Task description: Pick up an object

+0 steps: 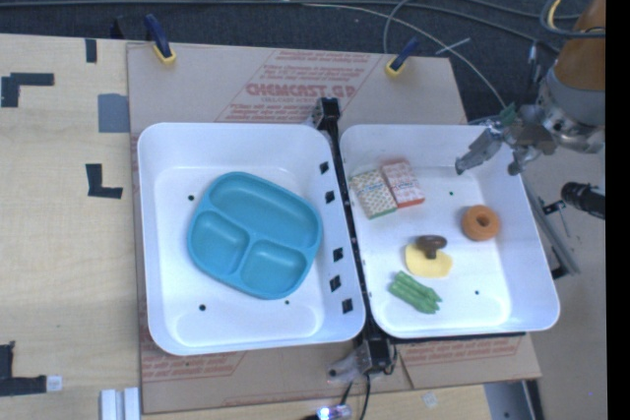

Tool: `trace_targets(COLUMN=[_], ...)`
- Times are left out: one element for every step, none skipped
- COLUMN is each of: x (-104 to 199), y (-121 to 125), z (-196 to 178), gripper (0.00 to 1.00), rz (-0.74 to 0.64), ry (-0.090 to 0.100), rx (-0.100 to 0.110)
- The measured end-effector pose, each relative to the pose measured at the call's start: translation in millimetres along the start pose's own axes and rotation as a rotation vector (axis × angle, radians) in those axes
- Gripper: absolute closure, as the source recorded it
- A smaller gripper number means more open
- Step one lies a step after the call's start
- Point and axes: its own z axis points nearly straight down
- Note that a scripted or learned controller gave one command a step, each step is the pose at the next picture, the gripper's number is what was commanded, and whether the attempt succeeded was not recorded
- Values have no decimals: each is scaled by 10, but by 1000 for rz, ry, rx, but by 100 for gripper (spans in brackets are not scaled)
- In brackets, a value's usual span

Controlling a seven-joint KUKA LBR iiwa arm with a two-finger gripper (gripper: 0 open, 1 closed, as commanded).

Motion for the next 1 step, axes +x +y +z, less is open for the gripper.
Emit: trace_targets(x=[6], y=[30], z=[-88], gripper=[0], rz=[-4], ry=[-3], rx=[-14])
